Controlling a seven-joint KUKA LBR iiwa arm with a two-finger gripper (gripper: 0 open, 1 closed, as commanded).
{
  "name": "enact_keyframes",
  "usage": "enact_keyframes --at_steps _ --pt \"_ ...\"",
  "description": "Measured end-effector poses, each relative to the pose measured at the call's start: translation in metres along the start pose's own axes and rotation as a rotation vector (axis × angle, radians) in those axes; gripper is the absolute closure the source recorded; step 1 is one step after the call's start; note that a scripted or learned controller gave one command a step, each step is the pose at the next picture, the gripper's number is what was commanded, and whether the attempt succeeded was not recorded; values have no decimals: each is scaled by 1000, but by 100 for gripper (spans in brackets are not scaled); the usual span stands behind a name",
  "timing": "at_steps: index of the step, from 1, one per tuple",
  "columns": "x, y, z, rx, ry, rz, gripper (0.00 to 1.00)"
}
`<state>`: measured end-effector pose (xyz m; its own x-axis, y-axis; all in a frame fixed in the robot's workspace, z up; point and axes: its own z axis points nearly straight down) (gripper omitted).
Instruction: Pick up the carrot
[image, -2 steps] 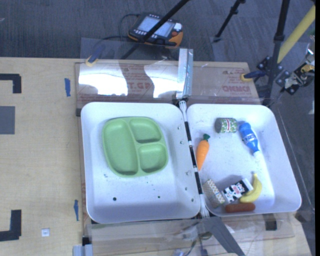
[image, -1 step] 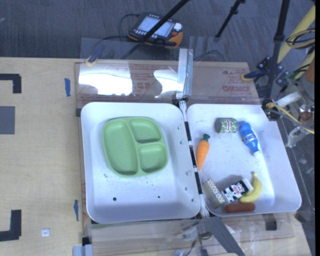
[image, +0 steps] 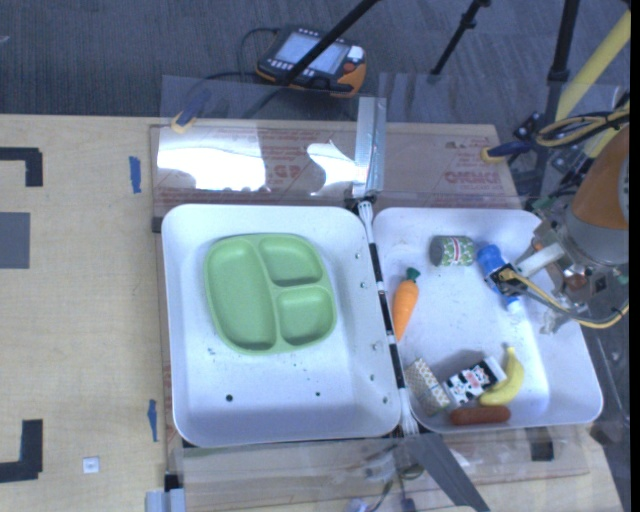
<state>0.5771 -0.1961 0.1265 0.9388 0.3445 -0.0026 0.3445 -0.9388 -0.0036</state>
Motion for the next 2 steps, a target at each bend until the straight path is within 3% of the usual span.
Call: enact_keyframes --at_steps 1,2 --pt "-10 25 -107 -2 1 92 0" --pt "-10 25 -107 -2 1 91 0"
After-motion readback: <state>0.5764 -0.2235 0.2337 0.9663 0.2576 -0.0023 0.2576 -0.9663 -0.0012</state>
